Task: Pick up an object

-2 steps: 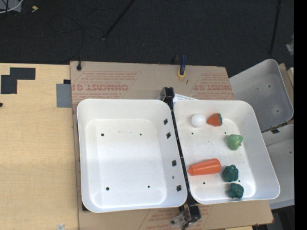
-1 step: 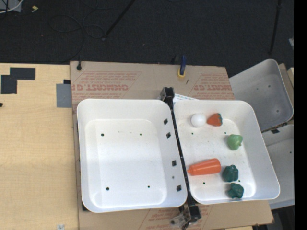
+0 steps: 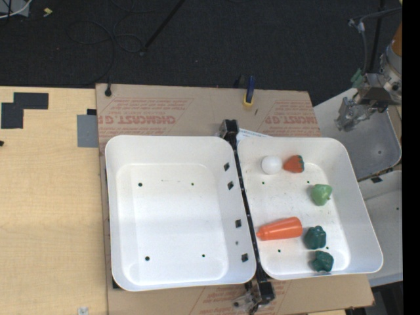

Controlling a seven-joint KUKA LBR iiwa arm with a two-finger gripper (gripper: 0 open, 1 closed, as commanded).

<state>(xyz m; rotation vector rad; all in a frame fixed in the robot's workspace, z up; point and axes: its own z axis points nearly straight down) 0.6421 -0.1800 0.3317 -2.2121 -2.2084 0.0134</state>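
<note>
The grey metal gripper (image 3: 355, 112) is parked way off past the right-hand shallow white plastic bin (image 3: 357, 205), up by the top right corner, nothing in it as far as I can see; whether it's open, can't tell. In that bin: a white ball (image 3: 270, 165) touching a small red-orange pepper (image 3: 293, 164), a pale green lump (image 3: 321, 193), a long orange carrot (image 3: 279, 229) and two dark green pieces (image 3: 315, 237) (image 3: 322, 261).

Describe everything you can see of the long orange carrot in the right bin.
The carrot is a smooth, glossy toy, plastic by its look, bright orange all over with no leaves. It tapers: the thick, rounded end points right, the narrower end left. It lies flat on the floor of the right bin, low in the bin, its narrow end close against the divider side. It lies almost level, tipped slightly up to the right. A dark green toy sits just off its thick end, very near; contact is unclear.
</note>
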